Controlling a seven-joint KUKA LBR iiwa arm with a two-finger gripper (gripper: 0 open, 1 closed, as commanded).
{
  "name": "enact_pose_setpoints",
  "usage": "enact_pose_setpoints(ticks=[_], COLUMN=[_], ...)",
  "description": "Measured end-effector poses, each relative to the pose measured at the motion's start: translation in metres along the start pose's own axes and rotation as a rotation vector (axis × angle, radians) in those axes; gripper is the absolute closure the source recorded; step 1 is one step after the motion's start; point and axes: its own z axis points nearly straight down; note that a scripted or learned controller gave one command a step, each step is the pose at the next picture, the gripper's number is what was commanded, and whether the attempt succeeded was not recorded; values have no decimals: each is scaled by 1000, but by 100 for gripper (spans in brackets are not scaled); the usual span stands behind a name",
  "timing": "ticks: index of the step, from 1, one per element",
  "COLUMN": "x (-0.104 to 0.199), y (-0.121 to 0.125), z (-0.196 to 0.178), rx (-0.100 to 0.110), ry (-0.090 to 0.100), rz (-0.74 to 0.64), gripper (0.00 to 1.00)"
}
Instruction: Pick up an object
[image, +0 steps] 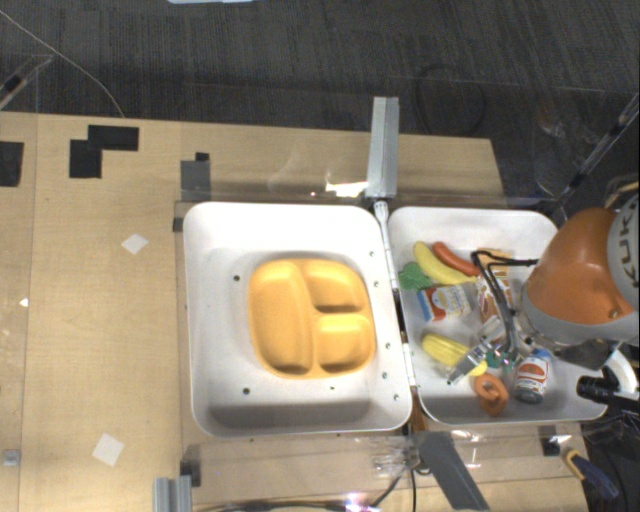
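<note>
The bench (90, 330) is pale wood, with two white bins side by side on it. The left bin (215, 300) holds one yellow tray (308, 315) with three compartments, sitting in the middle of the floor. The right bin (560, 405) holds all the small things, crowded into its centre.

One arm (585, 290) comes in from the right, its orange band hanging over the right bin's far side. The gripper (484, 352) is down among the clutter in the lower middle of that bin; its metal fingers are lost in wires and objects, and I cannot tell whether they are open or closed, or whether anything is between them.

I count two bananas: one (432, 262) near the top of the pile, one (446, 349) lower down, just left of the gripper. One red sausage (458, 260) lies against the upper banana. One green piece (414, 277) sits at the left, close to the bin wall. Below it is one small carton (440, 300) with blue and red print. One can (531, 375) with a red label stands just right of the gripper, and one orange ring (491, 390) lies near the front wall, touching or almost touching the can.
</note>
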Motion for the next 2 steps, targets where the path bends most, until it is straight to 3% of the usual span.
enact_pose_setpoints(ticks=[1,2], x=[-1,-3], y=[28,30], z=[-1,-13], rx=[9,2], ry=[7,-2], rz=[295,289], gripper=[0,100])
